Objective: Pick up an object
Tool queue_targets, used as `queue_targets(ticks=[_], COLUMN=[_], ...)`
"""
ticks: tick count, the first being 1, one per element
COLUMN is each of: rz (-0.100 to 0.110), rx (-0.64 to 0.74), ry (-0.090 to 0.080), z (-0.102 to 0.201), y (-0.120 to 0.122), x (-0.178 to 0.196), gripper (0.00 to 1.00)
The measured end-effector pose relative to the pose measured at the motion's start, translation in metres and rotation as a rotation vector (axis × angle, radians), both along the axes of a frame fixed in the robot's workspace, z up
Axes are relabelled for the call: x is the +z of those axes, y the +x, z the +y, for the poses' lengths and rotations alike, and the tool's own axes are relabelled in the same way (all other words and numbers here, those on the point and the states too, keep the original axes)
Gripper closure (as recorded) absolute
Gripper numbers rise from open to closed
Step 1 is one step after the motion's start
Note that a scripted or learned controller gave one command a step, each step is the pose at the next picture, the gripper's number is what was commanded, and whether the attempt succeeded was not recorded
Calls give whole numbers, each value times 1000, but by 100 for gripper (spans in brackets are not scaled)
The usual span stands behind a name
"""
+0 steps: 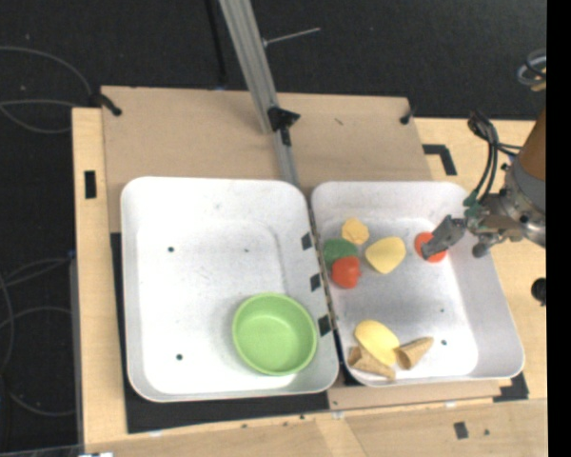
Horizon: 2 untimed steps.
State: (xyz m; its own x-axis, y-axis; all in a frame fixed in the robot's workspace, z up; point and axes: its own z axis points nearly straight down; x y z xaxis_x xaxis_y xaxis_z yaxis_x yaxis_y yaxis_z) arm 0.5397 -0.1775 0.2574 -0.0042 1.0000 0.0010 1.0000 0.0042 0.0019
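Note:
The right bin (411, 195) holds several small toy foods. A red piece (424, 246) lies near its right side. My gripper (463, 240) hovers over that side, open, its left finger (447, 233) overlapping the red piece's right edge. Nothing shows between the fingers. Further left lie two yellow pieces (355, 230) (385, 254), a green piece (338, 249) and a red ball (346, 273). Near the front lie a yellow lump (375, 338) and two tan cone-like pieces (415, 352).
A green bowl (274, 333) sits in the front right of the left bin (171, 208). A slanted metal pole (252, 55) rises behind the bins. The arm's wrist (523, 208) with its cables stands over the right bin's right rim.

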Motion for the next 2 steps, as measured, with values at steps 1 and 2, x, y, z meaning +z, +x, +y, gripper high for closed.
queue_targets(ticks=[1,2], rz=[0,5], rx=[-1,-5], ry=[0,-3], z=[0,1], y=[0,-6], x=[0,-44], gripper=[0,0])
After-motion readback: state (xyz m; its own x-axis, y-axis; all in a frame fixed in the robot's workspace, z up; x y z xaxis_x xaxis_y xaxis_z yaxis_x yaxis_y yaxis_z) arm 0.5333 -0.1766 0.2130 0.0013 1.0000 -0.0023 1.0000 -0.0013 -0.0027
